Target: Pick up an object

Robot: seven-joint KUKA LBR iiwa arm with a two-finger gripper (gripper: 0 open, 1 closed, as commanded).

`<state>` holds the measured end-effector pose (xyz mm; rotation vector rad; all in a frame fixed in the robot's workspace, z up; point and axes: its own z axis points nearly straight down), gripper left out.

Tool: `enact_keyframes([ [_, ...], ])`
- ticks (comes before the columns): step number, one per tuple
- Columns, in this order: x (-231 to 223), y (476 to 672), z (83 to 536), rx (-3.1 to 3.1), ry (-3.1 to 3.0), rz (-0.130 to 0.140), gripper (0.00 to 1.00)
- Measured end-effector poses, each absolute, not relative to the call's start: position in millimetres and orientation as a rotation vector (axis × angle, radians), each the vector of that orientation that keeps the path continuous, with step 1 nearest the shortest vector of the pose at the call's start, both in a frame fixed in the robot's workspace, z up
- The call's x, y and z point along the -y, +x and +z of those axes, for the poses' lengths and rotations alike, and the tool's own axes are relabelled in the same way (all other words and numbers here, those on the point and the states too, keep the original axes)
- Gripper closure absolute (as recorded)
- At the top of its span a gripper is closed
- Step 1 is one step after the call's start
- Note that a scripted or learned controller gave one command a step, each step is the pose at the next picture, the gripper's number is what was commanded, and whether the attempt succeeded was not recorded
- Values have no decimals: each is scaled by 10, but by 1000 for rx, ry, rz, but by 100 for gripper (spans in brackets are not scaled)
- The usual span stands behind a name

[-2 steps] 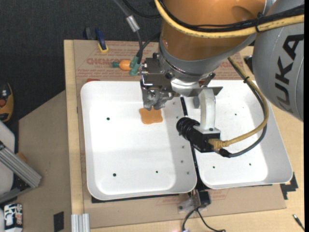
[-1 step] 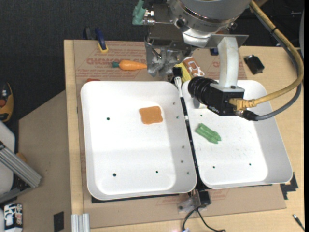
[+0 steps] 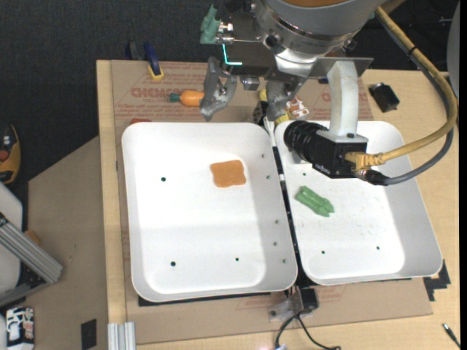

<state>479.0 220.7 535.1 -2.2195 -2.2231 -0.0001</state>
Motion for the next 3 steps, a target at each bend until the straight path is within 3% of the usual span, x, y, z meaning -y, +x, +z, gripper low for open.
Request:
enact_keyframes([
  [1,-2216,4793,5461,2226,-2219,-7,100],
  [2,-2215,4793,5455,2226,-2219,-5,0],
  [3,-2224,4796,5565,2229,-2218,-12,100],
])
